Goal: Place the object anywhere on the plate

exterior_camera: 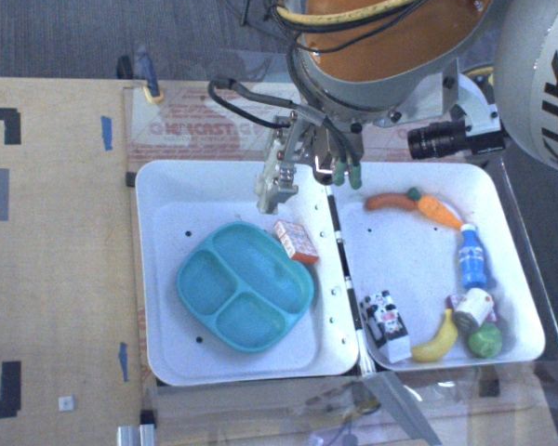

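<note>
Cardboard, by the look of it: the small orange-and-white carton [295, 242] rests on the teal plate [245, 288]'s upper-right rim (half on, tilted). Probably light, stiff, crushable; best pinched across its flat sides. End effector [277, 189] hovers just above it, whether open or closed I cannot tell.

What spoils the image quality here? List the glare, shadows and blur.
Camera view: even overhead light with soft shadows under the blue plate; white bins bright, nearly washed out; the arm's orange band close to the lens and soft; gripper slightly blurred; clear sheeting along the bottom edge catches glare.
</note>
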